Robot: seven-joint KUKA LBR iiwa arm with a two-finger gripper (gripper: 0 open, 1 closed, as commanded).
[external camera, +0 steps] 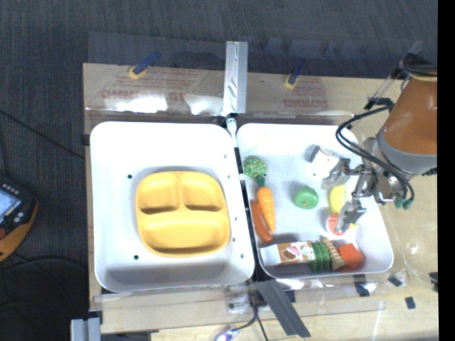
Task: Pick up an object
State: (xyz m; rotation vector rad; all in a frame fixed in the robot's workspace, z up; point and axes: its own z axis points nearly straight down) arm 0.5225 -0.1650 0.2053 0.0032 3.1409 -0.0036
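My gripper (348, 215) hangs over the right side of the right bin (284, 142), fingers pointing down; whether they are apart or together I cannot tell, and nothing is plainly clamped between them. Right at my fingertips sit a yellow piece (337, 199) and a red-and-white piece (334, 224), both partly hidden by my fingers, so I cannot tell whether I touch them. The bin's right wall runs close behind me, leaving little room on that side. Ahead of my fingers, toward the divider, lies open white floor, with a green ball (307, 197) near me and, beyond it, a carrot (265, 203) and a green knobbly toy (254, 167) by the divider wall. Below my fingertips, a box (295, 252) and a green-and-orange pack (338, 255) lie along the near wall; the box's label is too small to read. Far past the divider, a yellow tray (183, 212) sits in the left bin (114, 155).
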